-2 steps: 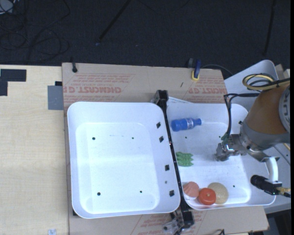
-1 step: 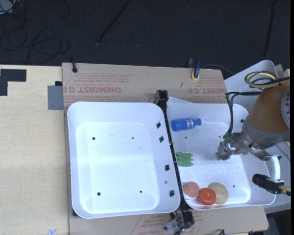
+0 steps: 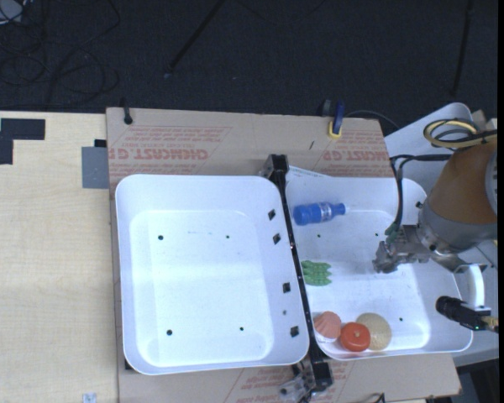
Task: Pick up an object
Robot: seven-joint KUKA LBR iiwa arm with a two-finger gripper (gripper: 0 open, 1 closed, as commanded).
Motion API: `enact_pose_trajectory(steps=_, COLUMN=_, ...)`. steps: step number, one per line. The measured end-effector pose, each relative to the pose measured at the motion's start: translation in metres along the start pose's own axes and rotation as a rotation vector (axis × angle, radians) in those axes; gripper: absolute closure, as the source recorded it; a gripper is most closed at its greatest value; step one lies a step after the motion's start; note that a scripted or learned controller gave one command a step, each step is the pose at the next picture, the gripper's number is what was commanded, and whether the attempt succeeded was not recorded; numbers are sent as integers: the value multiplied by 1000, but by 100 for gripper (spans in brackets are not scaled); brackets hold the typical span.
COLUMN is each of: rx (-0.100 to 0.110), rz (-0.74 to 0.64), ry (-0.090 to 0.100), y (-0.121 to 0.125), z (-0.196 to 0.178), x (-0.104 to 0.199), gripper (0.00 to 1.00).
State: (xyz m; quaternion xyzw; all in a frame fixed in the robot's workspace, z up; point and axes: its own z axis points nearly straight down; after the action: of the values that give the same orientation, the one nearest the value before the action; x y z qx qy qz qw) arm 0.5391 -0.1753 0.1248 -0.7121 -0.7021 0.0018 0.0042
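Three small round things crowd the lower edge of the right bin, low in the frame — a pale pink piece, a red-orange disc touching it, and a tan ball just to the right. Higher up, near the divider between the bins, lies a green leafy toy. Above that, toward the bin's upper left corner, a blue bottle rests on its side with its white cap pointing right. From the right of the frame the arm reaches in, and its gripper sits low over the right bin's floor, well apart from every object — whether it is spread or closed cannot be told. Left of centre sits the left bin, on brown cardboard.
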Motion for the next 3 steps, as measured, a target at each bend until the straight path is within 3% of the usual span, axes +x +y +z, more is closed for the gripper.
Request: enact_pose_trajectory(steps=3, rx=5, rz=7, ry=3, y=-1, z=-28, x=-2, gripper=100)
